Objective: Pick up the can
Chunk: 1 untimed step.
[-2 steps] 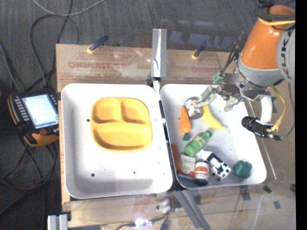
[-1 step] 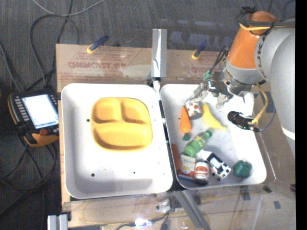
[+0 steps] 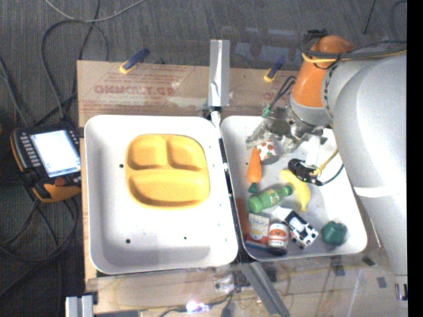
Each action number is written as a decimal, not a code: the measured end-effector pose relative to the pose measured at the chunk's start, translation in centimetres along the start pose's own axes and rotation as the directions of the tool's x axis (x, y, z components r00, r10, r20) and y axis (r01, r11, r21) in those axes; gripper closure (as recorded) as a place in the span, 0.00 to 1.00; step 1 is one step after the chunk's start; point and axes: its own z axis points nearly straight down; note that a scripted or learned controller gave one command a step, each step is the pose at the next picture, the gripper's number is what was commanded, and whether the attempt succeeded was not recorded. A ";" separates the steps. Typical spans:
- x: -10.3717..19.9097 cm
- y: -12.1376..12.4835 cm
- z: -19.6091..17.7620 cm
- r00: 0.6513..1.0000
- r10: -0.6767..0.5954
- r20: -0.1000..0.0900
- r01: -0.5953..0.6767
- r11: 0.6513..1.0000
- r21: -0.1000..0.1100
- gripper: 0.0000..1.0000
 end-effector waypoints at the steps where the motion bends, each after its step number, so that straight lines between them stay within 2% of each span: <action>1: 0.0 0.0 -0.9 1.000 -0.002 0.004 0.002 1.000 0.001 1.00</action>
